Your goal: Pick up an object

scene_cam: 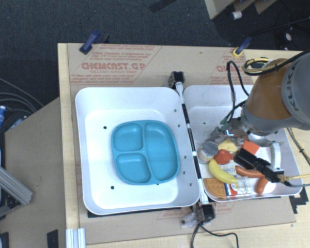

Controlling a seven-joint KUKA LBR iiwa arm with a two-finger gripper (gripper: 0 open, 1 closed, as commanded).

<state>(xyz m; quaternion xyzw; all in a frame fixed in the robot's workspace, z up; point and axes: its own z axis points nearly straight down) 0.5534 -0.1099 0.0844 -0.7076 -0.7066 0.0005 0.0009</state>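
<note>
Place: robotics lab
Evidence: paper-masked surface (119, 61) clamped at its far edge, two white bins (88, 154), loose cables (10, 87) on dark carpet, aluminium rail (10, 182) at left

Two white bins on the bench, arm low over the right one.

Left bin (90, 154) holds a blue divided plate (144, 151), lying flat near its middle. Right bin (204, 99) holds a cluster of toy food at its near end: yellow banana (220, 172), red tomato-like piece (223, 157), orange carrot (261, 185), sausage (249, 172). The gripper (228, 133) sits just above this pile; arm (271, 99) enters from the right.
</note>
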